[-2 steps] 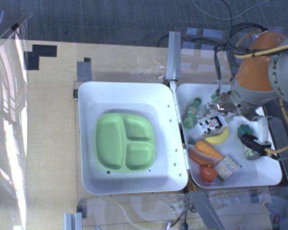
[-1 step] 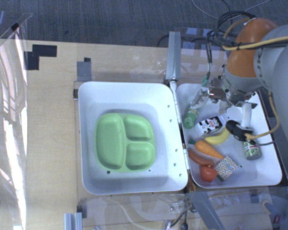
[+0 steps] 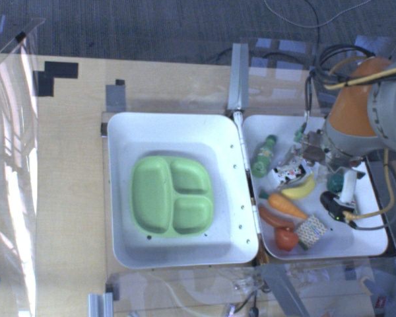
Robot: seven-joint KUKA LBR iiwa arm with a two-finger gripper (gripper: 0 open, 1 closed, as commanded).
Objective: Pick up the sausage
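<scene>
Two white bins side by side on the bench (image 3: 59, 210). Left bin (image 3: 119, 177): one green plate (image 3: 171, 193), three compartments, sitting flat near the middle. Nothing shows on the plate.

Right bin (image 3: 373, 240): crowded, everything packed into its left half and centre.
- green bottle (image 3: 264, 155) lying down near the left wall, far end
- small black-and-white item (image 3: 290, 172) just right of the bottle, can't tell what it is
- banana (image 3: 299, 189) just below that item
- carrot (image 3: 287, 205) angled, touching the banana's lower end
- sausage (image 3: 273, 217): reddish-brown, lying directly under the carrot along its near side, touching it, close to the left wall
- tomato (image 3: 286, 239) at the near edge, touching the sausage's right end
- speckled block (image 3: 311, 230) just right of the tomato
- teal item (image 3: 335, 177) further right, partly hidden by the arm

Gripper (image 3: 308, 149) is over the far part of the right bin, above the black-and-white item and next to the bottle, well apart from the sausage. Open or closed: cannot tell from this angle. Nothing seen held.

Arm's orange band (image 3: 353, 111) sits over the bin's far right corner.

Labels: bottle has a pale band around it, too small to read. Black tape patches (image 3: 53, 74) on the bench at far left, no writing on them.
</scene>
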